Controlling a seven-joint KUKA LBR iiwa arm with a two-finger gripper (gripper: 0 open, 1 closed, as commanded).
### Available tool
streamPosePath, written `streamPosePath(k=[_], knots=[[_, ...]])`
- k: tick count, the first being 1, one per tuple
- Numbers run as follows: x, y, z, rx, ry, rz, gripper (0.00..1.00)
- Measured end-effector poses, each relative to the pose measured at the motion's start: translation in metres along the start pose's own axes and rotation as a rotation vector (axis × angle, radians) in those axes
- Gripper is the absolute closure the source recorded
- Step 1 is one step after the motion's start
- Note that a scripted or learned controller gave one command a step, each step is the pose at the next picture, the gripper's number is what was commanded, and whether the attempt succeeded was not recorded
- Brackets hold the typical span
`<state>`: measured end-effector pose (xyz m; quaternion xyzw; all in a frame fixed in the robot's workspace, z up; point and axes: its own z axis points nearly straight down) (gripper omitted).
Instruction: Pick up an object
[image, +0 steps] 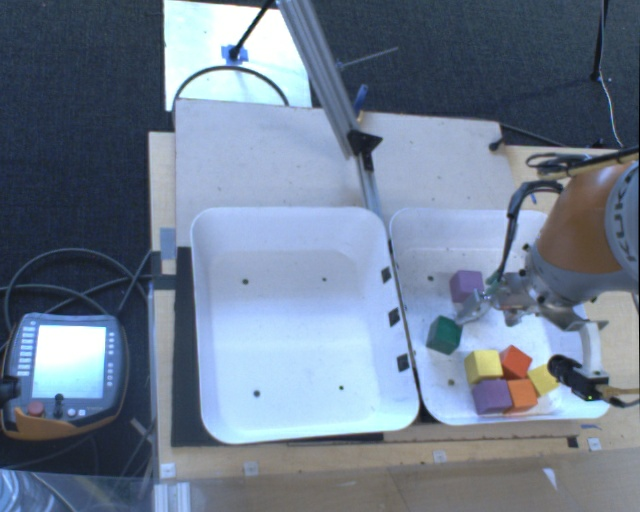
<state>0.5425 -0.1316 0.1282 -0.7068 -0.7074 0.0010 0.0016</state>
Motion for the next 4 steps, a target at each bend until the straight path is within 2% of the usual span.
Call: streamPosePath(k=[1, 3, 4], knots=[[0.000, 0.002, -0.014, -0.007, -0.001, -0.003, 1.00], [0.003, -0.005, -0.129, -0.014, -0.003, -0.004, 1.00], [0.003, -0.004, -0.158, -0.009, -0.002, -0.004, 1.00]])
